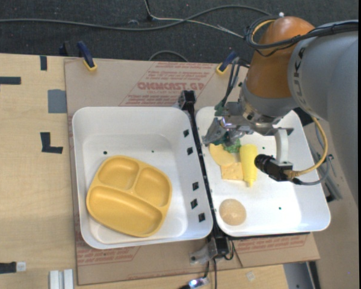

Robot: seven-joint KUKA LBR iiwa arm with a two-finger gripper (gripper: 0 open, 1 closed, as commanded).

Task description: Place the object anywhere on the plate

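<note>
Left bin [84, 131] holds a yellow plate [129, 194] with three compartments, lying flat toward the bin's near left part. Nothing rests on the plate.

Right bin [301, 215] holds the loose items. A pale yellow wedge-shaped piece [221, 155] lies beside a tan cracker-like square [232, 171]; the two touch. A bright yellow banana-shaped object [249, 164] lies just right of them, pointing toward the near edge. A small green item [233, 144] sits at the top of this cluster, partly hidden by the arm. A round beige disc [232, 212] lies apart, nearer the front of the bin.

The gripper [227, 130] hangs over the far left part of the right bin, directly above the cluster — whether the fingers are wide or narrow cannot be told from this angle.

Both bins sit on a cardboard sheet [162, 83] on the wooden surface [24, 179].
</note>
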